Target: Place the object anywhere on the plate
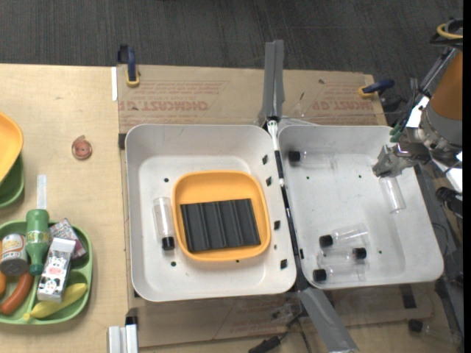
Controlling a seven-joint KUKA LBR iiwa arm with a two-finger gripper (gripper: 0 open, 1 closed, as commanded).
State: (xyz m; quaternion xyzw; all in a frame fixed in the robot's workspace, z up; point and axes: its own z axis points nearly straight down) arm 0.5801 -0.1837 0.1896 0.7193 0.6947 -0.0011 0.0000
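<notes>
A clear tube (393,195) lies in the right bin (412,267), far right of the orange plate (221,186), just below the gripper (388,162); whether it grips cannot be told. The tube looks light, stiff and slippery, likely to roll, so it is best pinched across its middle.

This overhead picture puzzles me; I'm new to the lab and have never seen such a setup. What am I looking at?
One fixed camera looks down at a slant on a bench with two shallow white bins. The left bin holds an orange plate carrying a dark ribbed block, with a clear vial lying beside the plate. The right bin holds several more clear, black-capped vials. The robot arm reaches in from the right; its gripper sits over the right bin, just above one vial. I can't tell whether it holds anything.
</notes>
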